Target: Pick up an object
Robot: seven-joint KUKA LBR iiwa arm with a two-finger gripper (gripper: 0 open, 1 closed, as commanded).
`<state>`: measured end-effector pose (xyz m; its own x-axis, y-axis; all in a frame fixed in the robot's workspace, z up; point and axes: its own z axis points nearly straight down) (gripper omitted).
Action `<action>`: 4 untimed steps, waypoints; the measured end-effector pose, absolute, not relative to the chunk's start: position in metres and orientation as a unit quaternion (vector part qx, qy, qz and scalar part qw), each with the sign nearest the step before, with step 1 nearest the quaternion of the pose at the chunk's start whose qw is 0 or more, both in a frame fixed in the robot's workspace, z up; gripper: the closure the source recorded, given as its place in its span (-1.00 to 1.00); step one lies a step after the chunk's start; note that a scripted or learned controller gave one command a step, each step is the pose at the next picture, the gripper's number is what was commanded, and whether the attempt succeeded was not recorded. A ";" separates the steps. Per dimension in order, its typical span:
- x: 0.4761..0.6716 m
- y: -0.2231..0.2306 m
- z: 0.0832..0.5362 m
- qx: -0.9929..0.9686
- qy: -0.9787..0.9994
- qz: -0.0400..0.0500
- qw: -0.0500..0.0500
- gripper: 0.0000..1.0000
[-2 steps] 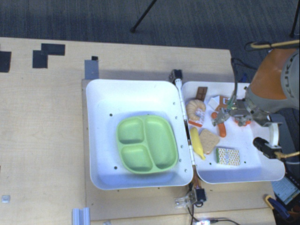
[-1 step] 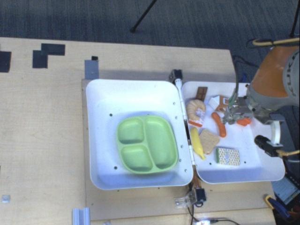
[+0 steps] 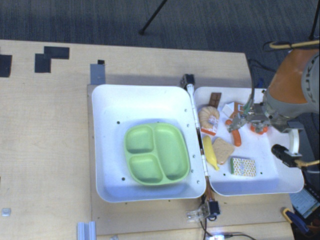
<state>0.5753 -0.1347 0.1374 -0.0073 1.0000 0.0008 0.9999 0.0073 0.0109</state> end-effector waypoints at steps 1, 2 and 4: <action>0.554 -0.095 0.088 0.707 0.708 0.003 0.006 -1.00; 0.556 -0.093 0.100 0.706 0.709 0.006 0.006 1.00; 0.532 -0.063 0.186 0.705 0.709 0.002 0.001 1.00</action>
<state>0.5320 -0.0628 0.1856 -0.0061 1.0000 0.0015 1.0000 0.0061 0.0052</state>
